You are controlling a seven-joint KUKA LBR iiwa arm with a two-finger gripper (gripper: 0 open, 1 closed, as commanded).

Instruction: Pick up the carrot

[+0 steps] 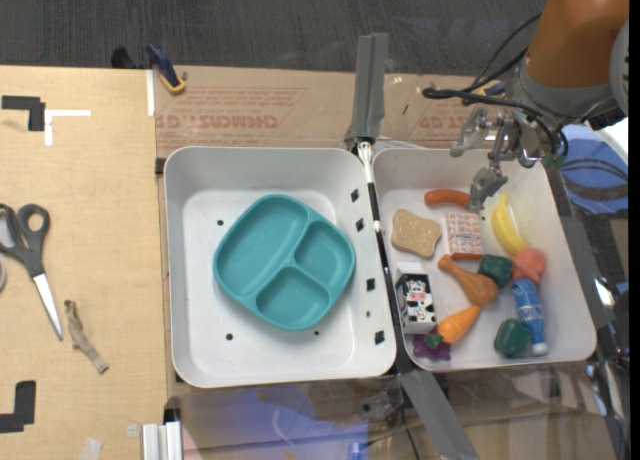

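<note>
Hovering over the far part of the right bin [570, 248], the hand [487, 186] hangs just above a sausage [447, 198], its fingers too blurred to tell whether they are wide or narrow. The carrot [459, 324] lies well apart, near the bin's front edge beside a small black-and-white carton [416, 301], with nothing gripping it.

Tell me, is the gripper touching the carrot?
Apart. The camera view shows the gripper up near the sausage, with bin floor and other toys between it and the carrot.

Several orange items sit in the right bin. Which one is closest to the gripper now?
The slim orange-red sausage at the bin's far end, just left of the gripper. The orange carrot lies at the near end.
</note>
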